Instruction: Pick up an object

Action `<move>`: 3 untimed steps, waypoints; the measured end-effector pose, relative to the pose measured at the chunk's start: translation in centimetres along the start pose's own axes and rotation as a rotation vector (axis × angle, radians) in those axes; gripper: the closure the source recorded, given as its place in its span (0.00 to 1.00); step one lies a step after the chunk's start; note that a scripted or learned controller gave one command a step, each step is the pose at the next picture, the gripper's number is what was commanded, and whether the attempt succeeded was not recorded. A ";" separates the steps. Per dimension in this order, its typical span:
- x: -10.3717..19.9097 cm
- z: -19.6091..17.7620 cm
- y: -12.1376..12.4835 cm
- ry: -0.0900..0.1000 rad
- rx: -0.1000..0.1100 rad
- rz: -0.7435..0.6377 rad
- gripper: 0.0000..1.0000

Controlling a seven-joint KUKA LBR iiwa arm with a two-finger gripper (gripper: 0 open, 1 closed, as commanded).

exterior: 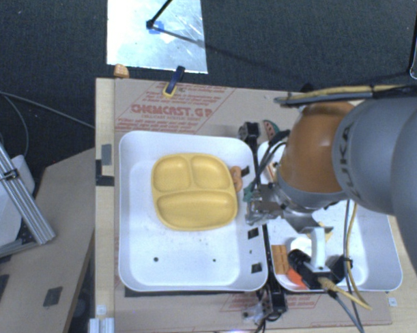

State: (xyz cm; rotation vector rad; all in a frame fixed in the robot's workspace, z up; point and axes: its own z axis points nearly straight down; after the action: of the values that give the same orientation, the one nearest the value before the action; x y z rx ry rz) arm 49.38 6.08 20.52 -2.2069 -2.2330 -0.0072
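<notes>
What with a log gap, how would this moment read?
gripper: at bins' shared edge | yellow plate: in left bin | orange piece: beside plate

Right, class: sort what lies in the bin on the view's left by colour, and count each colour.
Yellow: 1, the divided plate
Orange: 1, a small piece by the plate's right edge
Total: 2

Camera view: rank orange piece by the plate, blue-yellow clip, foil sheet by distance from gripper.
1. Orange piece, just left of the gripper.
2. Blue-yellow clip, on the cardboard, upper left.
3. Foil sheet, on the carpet, top.
</notes>
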 end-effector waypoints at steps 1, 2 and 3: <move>12.3 -1.1 -0.7 0.001 0.000 -0.005 1.00; 8.3 -12.6 6.0 -0.003 -0.016 0.010 1.00; 4.6 -13.5 6.2 -0.006 -0.002 0.013 1.00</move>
State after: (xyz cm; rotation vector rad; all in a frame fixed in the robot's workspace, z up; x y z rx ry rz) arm 55.50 10.64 34.11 -2.2257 -2.2220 -0.0036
